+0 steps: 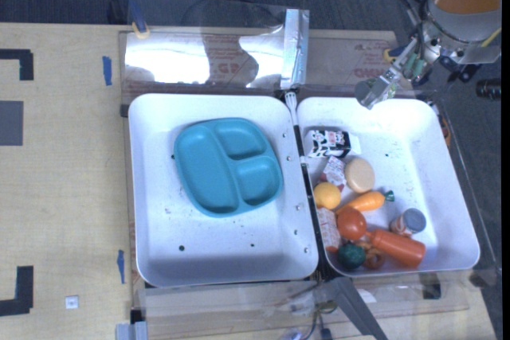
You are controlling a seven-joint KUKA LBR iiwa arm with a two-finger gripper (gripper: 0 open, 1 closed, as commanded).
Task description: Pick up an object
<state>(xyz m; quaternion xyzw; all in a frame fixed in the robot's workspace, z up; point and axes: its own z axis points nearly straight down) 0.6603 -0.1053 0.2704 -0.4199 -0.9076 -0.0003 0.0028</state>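
Orange carrot lies in the right bin, well apart from the gripper; finger state unclear.

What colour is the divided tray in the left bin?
The divided tray is plain light blue, best seen in the camera view.

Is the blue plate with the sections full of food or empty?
Empty. The blue sectioned plastic plate lies flat in the left white bin, its compartments bare. The toy food is all piled in the right white bin.
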